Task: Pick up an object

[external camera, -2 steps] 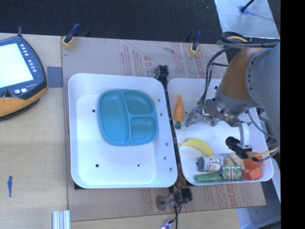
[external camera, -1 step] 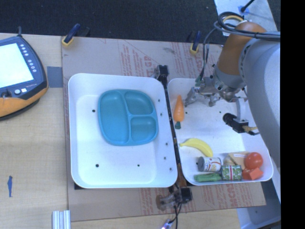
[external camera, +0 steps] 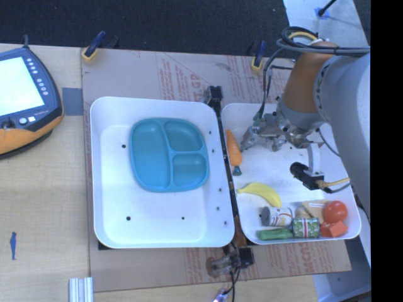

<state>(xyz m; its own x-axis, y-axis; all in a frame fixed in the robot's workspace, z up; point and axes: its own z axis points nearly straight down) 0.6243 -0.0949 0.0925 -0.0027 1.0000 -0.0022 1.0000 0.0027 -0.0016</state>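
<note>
My gripper [external camera: 264,141] hangs over the back of the right bin [external camera: 277,165], under the grey wrist and its orange band. Its metal fingers [external camera: 250,137] stand apart, open, with nothing between them. An orange carrot [external camera: 233,148] lies just left of the gripper, along the bin's left wall. A yellow banana [external camera: 261,192] lies in front of it. Along the front of that bin sit a small bottle [external camera: 277,217], a green cucumber [external camera: 274,234], a green-labelled can [external camera: 306,226], a red tomato [external camera: 335,210] and an orange-red block [external camera: 334,229].
The left bin [external camera: 110,200] holds a teal divided plate [external camera: 169,154]. A black connector with a cable [external camera: 306,175] hangs off the arm over the right bin. A control pendant [external camera: 25,99] lies at the bench's left. Clamps [external camera: 93,45] grip the board's far edge.
</note>
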